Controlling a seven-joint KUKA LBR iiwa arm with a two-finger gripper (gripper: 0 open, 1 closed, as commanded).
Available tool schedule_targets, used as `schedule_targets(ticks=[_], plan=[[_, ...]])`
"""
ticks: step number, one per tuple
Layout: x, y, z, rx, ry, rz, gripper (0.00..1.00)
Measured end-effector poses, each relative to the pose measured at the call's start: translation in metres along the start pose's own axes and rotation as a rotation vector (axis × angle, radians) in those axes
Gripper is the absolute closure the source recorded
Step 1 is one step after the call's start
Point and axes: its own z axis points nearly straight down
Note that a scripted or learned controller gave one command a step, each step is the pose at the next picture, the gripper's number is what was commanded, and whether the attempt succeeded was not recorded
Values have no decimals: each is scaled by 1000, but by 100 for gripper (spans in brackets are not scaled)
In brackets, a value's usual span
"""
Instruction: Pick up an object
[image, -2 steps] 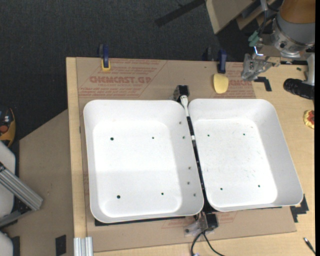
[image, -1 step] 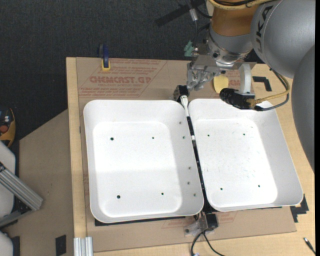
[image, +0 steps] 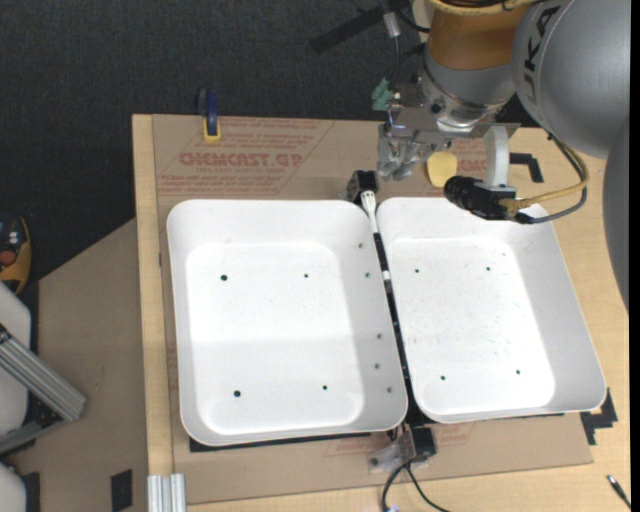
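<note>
Two white bins (image: 268, 330) (image: 480, 320), one pale yellow object (image: 440, 166), one blue-topped clamp (image: 209, 113), one brown board (image: 260, 160) beneath.

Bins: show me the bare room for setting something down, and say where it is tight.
The left bin floor is bare between all four walls. The right bin floor is bare too, from its near wall toward its far rim. It is crowded at that far rim, where the gripper hangs beside a pale yellow thing.

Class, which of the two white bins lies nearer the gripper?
The bin on the view's right: the gripper hangs just beyond its far left corner; the other bin sits farther off.
</note>
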Motion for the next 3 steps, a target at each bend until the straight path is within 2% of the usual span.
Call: schedule_targets(ticks=[1,2,3], plan=[[-82,14,-44,-10,-5,9,100],[-2,12,26,7,2,-5,100],[7,6,-4,-6,0,0,100]])
